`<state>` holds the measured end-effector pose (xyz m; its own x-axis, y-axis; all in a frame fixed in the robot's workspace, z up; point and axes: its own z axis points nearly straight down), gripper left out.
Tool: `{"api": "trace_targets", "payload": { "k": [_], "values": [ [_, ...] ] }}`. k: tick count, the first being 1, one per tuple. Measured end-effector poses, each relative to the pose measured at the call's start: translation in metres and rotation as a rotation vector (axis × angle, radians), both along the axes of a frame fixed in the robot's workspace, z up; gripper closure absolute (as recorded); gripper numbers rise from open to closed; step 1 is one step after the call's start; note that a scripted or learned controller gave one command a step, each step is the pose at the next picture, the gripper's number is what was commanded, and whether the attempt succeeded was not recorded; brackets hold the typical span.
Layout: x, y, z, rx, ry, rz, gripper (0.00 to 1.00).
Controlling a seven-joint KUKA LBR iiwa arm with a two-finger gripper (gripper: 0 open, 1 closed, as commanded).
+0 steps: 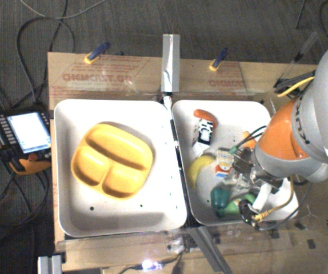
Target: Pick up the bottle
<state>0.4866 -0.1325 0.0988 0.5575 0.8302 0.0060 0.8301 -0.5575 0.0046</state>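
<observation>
The bottle (205, 128) lies at the far end of the right bin (265, 111). My end effector (245, 196) hangs nearer, grip hidden. I should move over it, then go down slowly.

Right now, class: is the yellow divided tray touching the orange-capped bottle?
Apart. The camera view shows the yellow tray in the left bin and the bottle in the right bin, with both bins' walls between them.
</observation>
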Motion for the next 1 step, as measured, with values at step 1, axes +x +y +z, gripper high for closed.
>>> {"api": "trace_targets", "payload": {
  "k": [1],
  "values": [
    [0.0002, 0.0189, -0.0067, -0.02, -0.008, 0.226, 1.0]
  ]
}}
